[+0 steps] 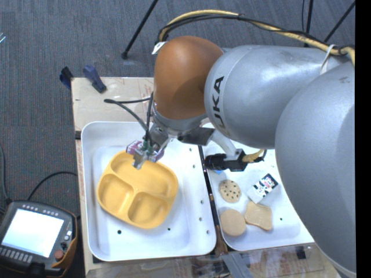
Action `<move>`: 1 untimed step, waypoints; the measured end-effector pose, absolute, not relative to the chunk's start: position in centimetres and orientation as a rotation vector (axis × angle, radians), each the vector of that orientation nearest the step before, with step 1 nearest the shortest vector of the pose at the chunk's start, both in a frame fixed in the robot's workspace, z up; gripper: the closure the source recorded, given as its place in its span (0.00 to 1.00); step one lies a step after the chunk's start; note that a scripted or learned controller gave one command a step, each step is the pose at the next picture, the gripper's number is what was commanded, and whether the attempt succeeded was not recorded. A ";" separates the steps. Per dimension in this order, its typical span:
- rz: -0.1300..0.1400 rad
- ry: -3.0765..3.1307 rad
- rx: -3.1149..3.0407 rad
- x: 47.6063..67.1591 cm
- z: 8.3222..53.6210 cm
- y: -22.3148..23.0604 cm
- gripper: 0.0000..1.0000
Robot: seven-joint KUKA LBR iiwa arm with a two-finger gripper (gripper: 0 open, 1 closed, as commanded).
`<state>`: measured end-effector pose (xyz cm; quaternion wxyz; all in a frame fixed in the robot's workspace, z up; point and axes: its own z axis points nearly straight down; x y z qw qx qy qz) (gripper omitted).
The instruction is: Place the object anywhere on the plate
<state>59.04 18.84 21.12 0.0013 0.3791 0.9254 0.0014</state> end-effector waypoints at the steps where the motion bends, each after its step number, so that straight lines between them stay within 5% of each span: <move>1: -0.001 2.908 1.193 58.9 20.8 18.8 0.00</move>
